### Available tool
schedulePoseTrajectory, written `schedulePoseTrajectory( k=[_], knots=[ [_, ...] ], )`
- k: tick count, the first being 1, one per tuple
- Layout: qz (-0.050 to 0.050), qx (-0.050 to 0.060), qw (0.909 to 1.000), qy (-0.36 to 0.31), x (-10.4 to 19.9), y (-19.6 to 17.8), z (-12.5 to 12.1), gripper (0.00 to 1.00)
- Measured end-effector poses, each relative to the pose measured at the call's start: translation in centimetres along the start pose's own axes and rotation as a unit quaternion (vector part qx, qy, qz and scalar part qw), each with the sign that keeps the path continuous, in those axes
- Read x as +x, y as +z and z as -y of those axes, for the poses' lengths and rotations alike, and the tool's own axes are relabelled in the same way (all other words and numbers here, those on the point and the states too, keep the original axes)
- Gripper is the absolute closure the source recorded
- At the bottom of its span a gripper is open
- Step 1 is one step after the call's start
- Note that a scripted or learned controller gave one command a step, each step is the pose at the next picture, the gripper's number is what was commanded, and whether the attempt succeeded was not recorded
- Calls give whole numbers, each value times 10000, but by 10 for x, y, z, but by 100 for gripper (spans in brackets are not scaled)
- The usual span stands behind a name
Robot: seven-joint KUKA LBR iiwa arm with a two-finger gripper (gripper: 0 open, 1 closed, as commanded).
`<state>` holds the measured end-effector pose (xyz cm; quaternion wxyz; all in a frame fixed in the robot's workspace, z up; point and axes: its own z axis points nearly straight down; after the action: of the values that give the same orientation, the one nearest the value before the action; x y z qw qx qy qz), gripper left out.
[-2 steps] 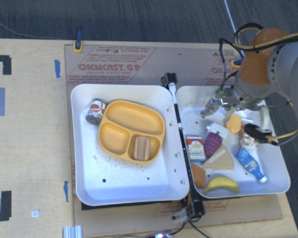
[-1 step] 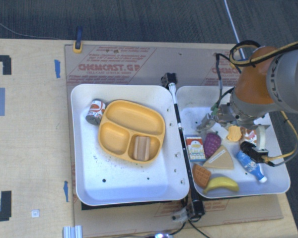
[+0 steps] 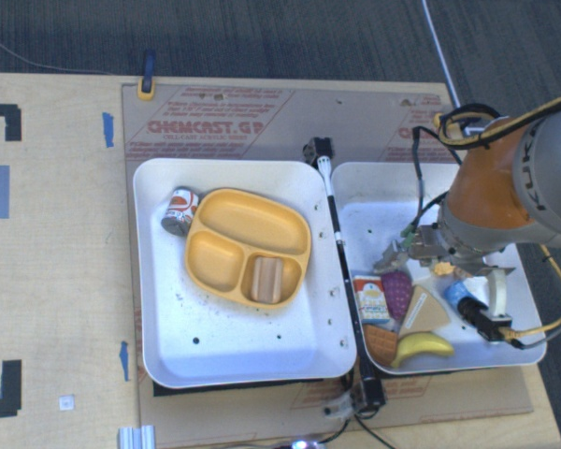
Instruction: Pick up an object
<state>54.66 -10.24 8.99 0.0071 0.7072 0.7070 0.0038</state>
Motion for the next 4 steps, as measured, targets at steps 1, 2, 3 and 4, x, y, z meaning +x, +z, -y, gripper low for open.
schedulePoseTrajectory(
  k=[1,2,3,4],
  knots=[
    [6,-20,10000,-1,6,-1,37,0],
    [48,-55,10000,23,2,-12,35,100],
    [-26,72,10000,-6,54,-96,65,100],
    [-24,57,10000,-11,99,-106,63,100]
  ],
)
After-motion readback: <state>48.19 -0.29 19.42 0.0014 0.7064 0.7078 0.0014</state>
